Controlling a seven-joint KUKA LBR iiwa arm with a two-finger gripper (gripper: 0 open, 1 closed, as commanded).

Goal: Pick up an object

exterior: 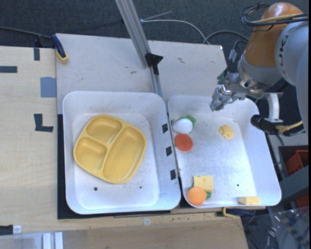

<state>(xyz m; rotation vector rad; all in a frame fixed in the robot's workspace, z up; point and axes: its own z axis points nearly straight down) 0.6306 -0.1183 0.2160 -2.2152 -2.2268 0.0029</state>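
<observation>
I see the gripper (pixel 218 104) hanging above the right bin (pixel 259 154), holding nothing; how far it's open I cannot tell. The yellow lump (pixel 226 132) lies just below it in the bin. I'd descend straight, centred over it.

claw (pixel 218 104) over right bin (pixel 259 154), yellow tray (pixel 110 148) in left bin (pixel 72 139)

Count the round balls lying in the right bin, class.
3: a white ball near the left wall, a red ball just below it, an orange ball at the front; others may hide beneath.
</observation>
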